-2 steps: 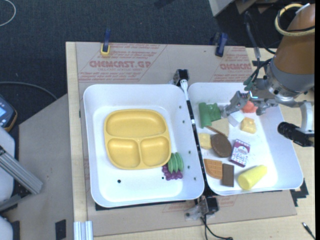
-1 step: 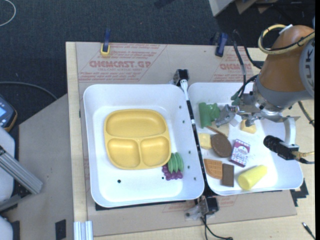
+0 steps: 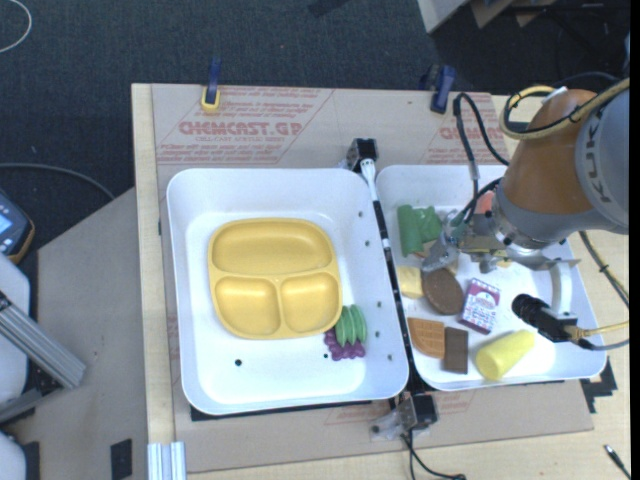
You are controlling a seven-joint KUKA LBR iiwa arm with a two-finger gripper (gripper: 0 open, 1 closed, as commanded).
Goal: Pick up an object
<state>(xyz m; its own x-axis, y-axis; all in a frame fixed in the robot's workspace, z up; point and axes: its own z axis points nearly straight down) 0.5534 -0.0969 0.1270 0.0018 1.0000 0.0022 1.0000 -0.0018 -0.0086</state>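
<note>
A left white bin (image 3: 190,303) and a right white bin (image 3: 440,190) are sitting side by side on the desk (image 3: 330,118), with two blue clamps (image 3: 441,86) gripping its far edge.

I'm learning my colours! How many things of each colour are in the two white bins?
Yellow: 3, the plate, cylinder and pale wedge
Brown: 3, the oval, dark bar and tan cracker
Purple: 2, the grapes and box
Green: 1, the block
Total: 9 that show clearly
</note>
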